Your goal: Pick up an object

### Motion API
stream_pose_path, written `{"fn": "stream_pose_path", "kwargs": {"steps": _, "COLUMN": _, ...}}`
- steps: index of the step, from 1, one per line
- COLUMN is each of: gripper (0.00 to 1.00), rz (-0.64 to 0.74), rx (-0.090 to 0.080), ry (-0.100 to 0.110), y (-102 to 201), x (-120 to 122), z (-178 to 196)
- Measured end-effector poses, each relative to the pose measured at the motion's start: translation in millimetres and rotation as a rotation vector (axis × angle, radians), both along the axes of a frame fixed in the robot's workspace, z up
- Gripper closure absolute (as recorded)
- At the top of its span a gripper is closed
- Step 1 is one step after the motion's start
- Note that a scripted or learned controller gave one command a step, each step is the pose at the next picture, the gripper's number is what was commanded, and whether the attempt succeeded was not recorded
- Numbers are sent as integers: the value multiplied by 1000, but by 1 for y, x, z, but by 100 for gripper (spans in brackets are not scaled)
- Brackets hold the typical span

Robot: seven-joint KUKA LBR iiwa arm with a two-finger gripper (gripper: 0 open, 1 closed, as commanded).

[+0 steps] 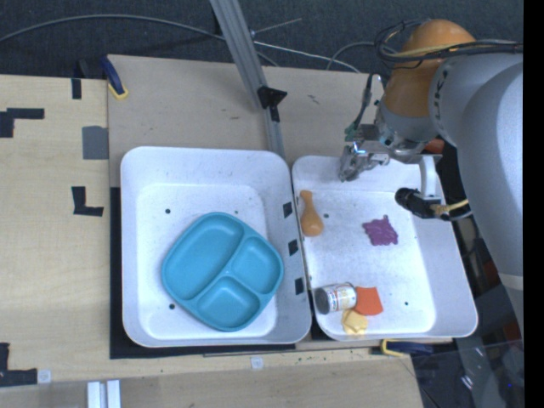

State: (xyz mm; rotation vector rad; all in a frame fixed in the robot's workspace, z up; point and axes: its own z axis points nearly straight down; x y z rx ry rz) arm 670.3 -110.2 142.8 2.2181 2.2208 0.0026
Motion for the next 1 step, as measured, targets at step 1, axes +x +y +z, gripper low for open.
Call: {"fn": "stream_pose_path", "kwargs": {"steps": 1, "gripper": 100, "rz": 1, "rx": 1, "ry": 0, "y": 4, "x": -4, "z": 45}}
